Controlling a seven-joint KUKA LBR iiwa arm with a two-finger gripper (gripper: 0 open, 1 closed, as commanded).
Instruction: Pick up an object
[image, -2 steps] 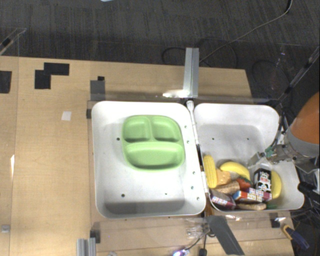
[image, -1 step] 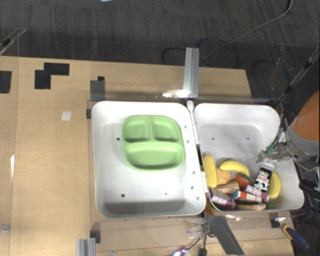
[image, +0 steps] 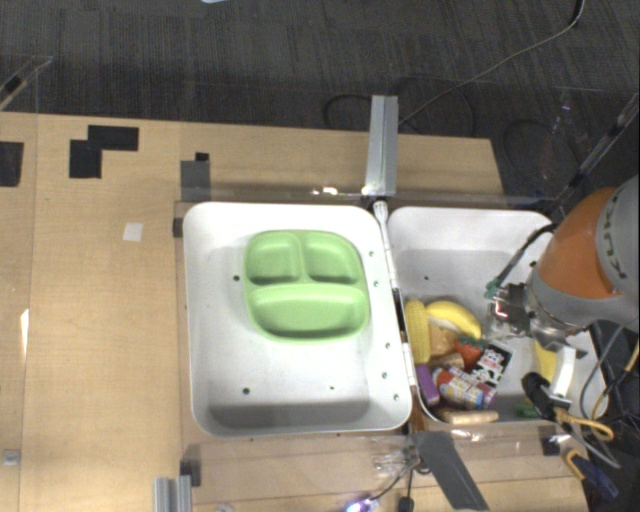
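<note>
The right bin (image: 450, 240) holds a pile of small objects at its front: a yellow banana (image: 452, 318), a yellow block (image: 417, 333), a reddish item (image: 468, 353), a black-and-white patterned box (image: 489, 364), a purple piece (image: 428, 384) and a tan stick (image: 468, 418). The arm, with its orange band (image: 590, 248), reaches in from the right. Its gripper (image: 510, 312) hangs low over the bin's right side, just right of the banana and above the patterned box.
The left bin (image: 215, 330) holds a green divided tray (image: 304, 283). A metal post (image: 381, 145) stands behind the gap between the bins. Cables and a yellow part (image: 545, 360) lie at the right bin's front right corner.
</note>
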